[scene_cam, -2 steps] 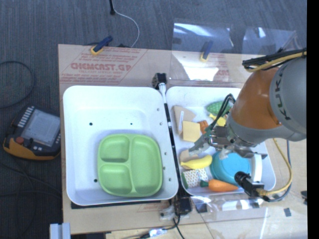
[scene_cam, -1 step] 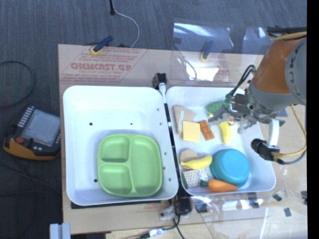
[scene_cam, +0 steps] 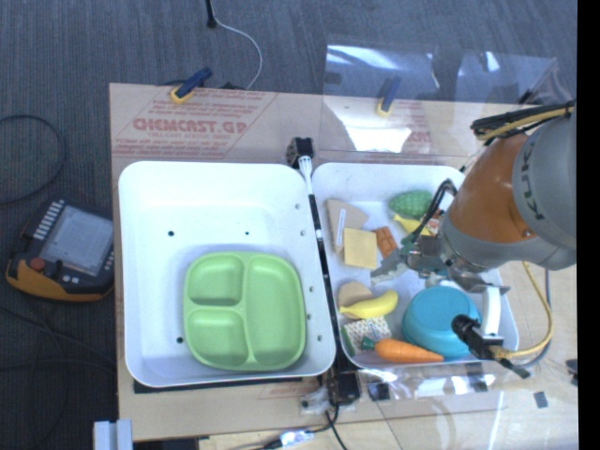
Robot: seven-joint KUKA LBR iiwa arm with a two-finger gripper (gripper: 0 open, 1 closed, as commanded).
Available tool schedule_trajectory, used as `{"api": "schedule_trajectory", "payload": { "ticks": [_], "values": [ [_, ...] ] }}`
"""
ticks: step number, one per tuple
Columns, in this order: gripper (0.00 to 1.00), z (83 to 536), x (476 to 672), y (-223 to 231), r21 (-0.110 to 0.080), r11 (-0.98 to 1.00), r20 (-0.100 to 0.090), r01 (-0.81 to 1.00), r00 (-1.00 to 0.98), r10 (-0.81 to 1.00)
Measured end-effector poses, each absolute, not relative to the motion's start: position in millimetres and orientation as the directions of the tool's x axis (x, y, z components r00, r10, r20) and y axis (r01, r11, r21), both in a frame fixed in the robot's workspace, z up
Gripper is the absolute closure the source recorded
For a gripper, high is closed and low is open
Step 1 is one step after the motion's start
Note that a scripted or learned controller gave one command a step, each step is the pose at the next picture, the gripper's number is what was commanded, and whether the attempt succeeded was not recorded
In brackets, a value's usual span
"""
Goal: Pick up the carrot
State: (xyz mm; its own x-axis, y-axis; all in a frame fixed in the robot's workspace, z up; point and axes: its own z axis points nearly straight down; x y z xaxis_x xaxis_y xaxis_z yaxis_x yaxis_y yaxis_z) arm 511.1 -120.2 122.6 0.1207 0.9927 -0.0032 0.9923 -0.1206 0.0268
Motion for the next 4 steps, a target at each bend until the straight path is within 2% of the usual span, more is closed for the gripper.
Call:
{"api": "schedule_trajectory", "payload": {
  "ticks": [1, 2, 3, 4],
  "values": [
    [0.0, 120, 576.2, -112, -0.004, -0.381, -0.004, 0.925, 0.381, 0.925],
    [0.0, 90, 528.4, -154, 0.014, -0.394, 0.001, 0.919, 0.394, 0.919],
    [0.0, 277, 520.8, -201, 0.007, -0.293, -0.005, 0.956, 0.293, 0.956],
    [0.0, 294, 485.3, -123, -0.002, -0.24, -0.002, 0.971, 0.24, 0.971]
  ]
}}
